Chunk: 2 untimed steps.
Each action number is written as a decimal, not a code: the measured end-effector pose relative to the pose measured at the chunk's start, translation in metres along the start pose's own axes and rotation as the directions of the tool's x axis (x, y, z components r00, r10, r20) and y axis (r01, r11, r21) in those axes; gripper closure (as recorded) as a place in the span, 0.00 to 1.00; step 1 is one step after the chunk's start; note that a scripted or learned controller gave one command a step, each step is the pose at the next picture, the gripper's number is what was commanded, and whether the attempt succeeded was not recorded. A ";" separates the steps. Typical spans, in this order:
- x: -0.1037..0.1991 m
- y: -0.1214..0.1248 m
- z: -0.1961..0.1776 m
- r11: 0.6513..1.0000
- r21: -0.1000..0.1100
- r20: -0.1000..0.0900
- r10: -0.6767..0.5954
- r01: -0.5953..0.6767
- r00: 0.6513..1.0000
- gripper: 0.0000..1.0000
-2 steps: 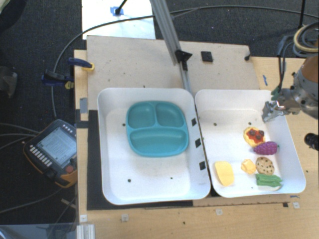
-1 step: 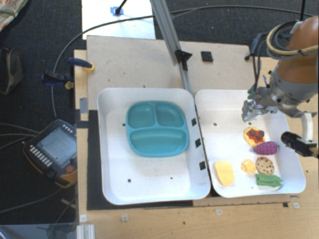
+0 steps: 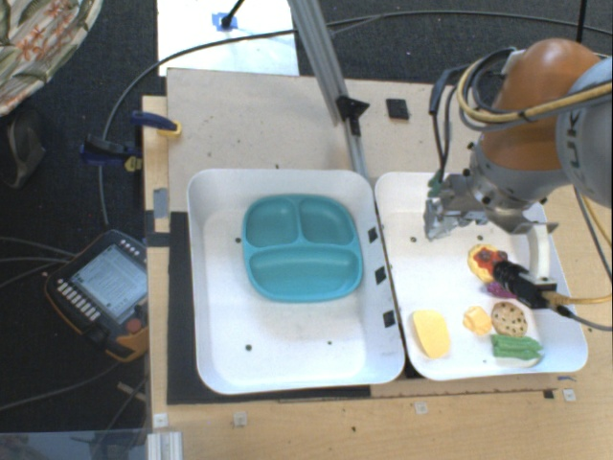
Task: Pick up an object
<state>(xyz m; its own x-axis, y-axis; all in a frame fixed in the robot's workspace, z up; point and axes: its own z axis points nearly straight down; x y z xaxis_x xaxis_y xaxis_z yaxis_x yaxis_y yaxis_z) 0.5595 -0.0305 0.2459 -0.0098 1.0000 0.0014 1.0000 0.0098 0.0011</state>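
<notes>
1. Toy food pieces sit in the right bin (image 3: pixel 402 257), all gathered toward its 4 to 5 o'clock corner: a yellow wedge (image 3: pixel 431 333), a small yellow-orange piece (image 3: pixel 477 320), a round speckled cookie (image 3: pixel 509 319), a green piece (image 3: pixel 517 349) and a red-and-yellow item (image 3: pixel 487 260).
2. A gripper (image 3: pixel 442 220) hangs over the right bin's upper part, at about 10 o'clock from the red-and-yellow item and well apart from the yellow wedge.
3. I cannot tell from this angle how its fingers stand; they look dark and blurred.
4. Nothing shows in its grasp, as far as I can judge.
5. A teal divided plate (image 3: pixel 303 248) lies in the left bin (image 3: pixel 220 343), toward its 12 o'clock side.
6. A handheld controller (image 3: pixel 101 290) lies at 9 o'clock, off the bench.
</notes>
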 end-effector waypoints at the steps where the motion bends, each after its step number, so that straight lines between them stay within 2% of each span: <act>1: 0.063 -0.003 0.002 1.000 0.000 -0.001 -0.002 0.002 1.000 1.00; 2: 0.118 -0.010 0.000 1.000 0.000 -0.002 -0.002 0.002 1.000 1.00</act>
